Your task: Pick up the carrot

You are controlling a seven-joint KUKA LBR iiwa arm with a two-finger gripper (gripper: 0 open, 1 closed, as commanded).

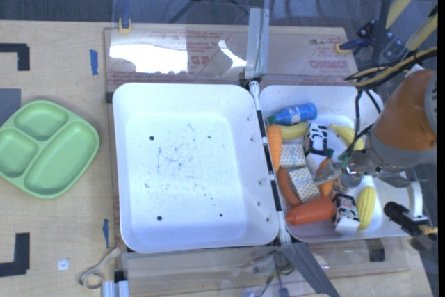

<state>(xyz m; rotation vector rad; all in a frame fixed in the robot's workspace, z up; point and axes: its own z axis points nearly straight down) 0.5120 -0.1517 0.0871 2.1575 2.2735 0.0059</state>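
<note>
An orange carrot point(275, 144) lies lengthwise against the left wall of the right bin point(306, 236). A second tapered orange-red piece point(311, 212) lies near that bin's front wall; it may also be a carrot. My gripper point(336, 175) hangs low over the middle of the right bin, to the right of the orange carrot and just above the orange-red piece, among the clutter. The grey arm with its orange band point(411, 118) reaches in from the right and hides the bin's right side.
The right bin also holds a blue bottle point(293, 113), bananas point(343, 133), a corn cob point(365, 204), a red sausage point(287, 186), checkered packets point(300, 176) and a small white bottle point(345, 213). The left bin point(125, 149) adjoins it. A green divided plate point(46, 147) sits far left.
</note>
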